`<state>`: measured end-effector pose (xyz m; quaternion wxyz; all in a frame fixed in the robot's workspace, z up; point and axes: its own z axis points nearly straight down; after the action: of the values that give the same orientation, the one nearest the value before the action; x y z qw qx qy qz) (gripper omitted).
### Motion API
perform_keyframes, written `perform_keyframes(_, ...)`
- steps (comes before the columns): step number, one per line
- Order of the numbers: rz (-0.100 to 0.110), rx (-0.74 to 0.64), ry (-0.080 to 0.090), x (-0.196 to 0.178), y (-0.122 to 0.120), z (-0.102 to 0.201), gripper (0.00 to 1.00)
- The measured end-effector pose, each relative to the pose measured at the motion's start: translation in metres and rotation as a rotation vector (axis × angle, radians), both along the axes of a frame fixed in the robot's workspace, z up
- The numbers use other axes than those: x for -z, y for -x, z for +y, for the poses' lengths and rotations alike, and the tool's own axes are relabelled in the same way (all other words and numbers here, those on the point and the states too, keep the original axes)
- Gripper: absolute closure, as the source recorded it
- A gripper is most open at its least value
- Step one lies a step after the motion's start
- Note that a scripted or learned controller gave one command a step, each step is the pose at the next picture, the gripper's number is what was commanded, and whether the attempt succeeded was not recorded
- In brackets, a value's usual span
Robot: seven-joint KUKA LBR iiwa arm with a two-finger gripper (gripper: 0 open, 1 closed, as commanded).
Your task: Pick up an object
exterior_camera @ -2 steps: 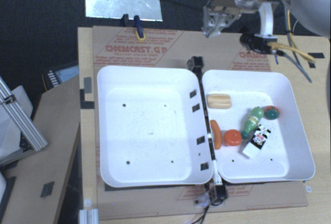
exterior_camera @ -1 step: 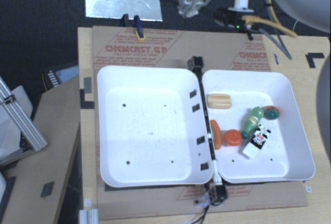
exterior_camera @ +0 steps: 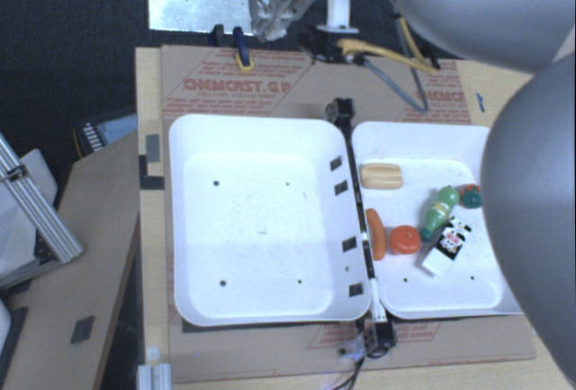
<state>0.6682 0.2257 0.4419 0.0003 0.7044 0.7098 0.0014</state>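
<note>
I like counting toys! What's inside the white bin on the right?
The right bin holds a tan bread roll, a green bottle, an orange sausage, an orange round piece and a white carton. The grey arm covers its right side.

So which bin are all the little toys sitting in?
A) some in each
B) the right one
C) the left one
B: the bun, the sausage, the green bottle and the others all lie in the right bin.
</note>
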Motion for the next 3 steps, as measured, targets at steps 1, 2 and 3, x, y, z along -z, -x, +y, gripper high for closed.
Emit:
perform_keyframes(1,0.000,0.003,0.001,-0.001,0.000,-0.003,0.00)
perform_keyframes(2,-0.002,0.000,0.000,-0.012,0.000,-0.002,1.00)
perform_keyframes(3,-0.002,-0.001,0.000,-0.012,0.000,-0.002,0.00)
